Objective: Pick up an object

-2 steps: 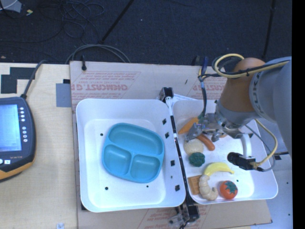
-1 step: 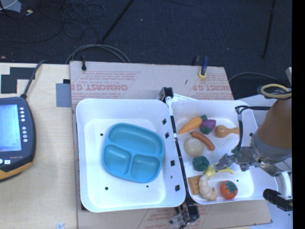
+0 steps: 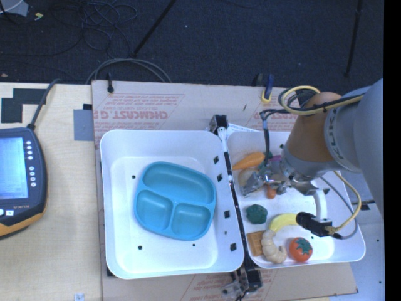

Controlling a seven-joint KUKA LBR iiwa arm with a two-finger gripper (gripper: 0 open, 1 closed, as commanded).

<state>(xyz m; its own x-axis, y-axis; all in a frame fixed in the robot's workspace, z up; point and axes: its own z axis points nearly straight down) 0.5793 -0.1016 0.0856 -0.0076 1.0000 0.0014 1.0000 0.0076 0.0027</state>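
Bench (image 3: pixel 62 243): we see pale wood at the left, with a sheet of brown cardboard (image 3: pixel 150 108) under the two bins.
Arm (image 3: pixel 348 127): it comes in from the right edge, grey with an orange band, bent down over the right bin.
Left bin (image 3: pixel 119 149): white and shallow; we see a blue plate with three compartments in it.
Right bin (image 3: pixel 351 246): white, touching the left bin along its left wall; the small things lie in it.
Plate (image 3: pixel 175 199): it lies near the middle of the left bin, tilted a little toward the bin's front right corner.
Handset (image 3: pixel 19 174): a screen in an orange-edged case at the left edge of the bench.
Gripper (image 3: pixel 260 182): low over the left half of the right bin; we cannot tell how it stands, nor whether it grips anything.
Carrot (image 3: pixel 247 161): orange, by the bin's left wall, just behind the gripper.
Banana (image 3: pixel 283 222): yellow, toward the front of the right bin.
Pale curved piece (image 3: pixel 272 246): near the front edge, just beside the tomato.
Tomato (image 3: pixel 299 249): red-orange, close to the front edge.
Green lump (image 3: pixel 256 214): dark green, in front of the gripper.
Cracker (image 3: pixel 254 240): tan, by the front left corner.
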